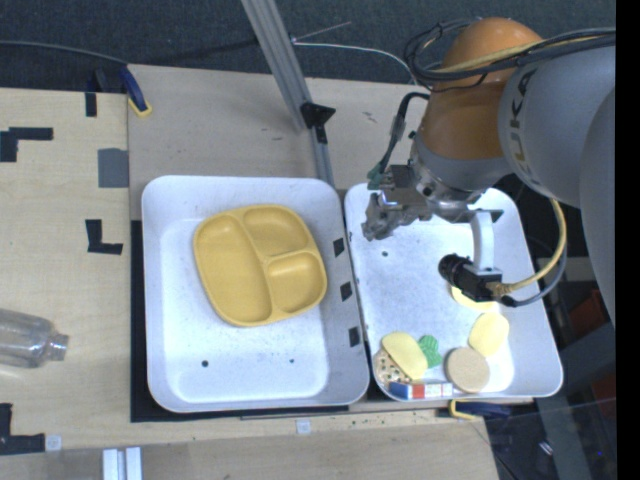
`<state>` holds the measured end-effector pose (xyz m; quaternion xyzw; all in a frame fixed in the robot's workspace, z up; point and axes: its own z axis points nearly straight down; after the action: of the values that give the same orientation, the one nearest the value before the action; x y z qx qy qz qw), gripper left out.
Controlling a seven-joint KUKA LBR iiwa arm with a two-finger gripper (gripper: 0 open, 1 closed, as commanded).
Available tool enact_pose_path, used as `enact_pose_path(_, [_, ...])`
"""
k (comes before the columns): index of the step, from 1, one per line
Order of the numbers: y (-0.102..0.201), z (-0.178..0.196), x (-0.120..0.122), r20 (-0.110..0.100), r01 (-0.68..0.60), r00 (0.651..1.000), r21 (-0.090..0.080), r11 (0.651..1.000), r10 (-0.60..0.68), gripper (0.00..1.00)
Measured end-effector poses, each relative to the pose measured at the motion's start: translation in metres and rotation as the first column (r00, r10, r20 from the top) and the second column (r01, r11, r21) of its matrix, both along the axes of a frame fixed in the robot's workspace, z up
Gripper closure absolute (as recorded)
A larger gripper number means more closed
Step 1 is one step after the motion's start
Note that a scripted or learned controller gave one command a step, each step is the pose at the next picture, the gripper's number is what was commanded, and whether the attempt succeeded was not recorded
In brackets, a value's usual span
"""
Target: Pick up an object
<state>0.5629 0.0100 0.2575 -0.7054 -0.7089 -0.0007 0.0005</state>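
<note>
My gripper point(378, 220) hangs over the upper left part of the right bin point(400, 278), with no object seen between its dark fingers. Small objects cluster along that bin's near edge: a pale yellow piece point(402, 352), a green piece point(429, 347), a tan round disc point(467, 368), a yellow oval point(489, 333) and a red and blue strip point(420, 391). A further yellow piece point(462, 292) lies partly under a black part at the bin's right side. All of these lie well below and to the right of my gripper.
The left bin point(170, 368) holds a yellow divided plate point(260, 263). A metal pole point(280, 48) slants down to the bins' far edge. A clear plastic bottle point(28, 340) lies on the bench at the far left. The arm's bulk covers the right bin's far right corner.
</note>
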Motion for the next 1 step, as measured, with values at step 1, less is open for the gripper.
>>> enact_pose_path(1, [0.0186, -0.0341, -0.0277, -0.006, 0.003, 1.000, -0.002, 1.000, -0.004, 1.00])
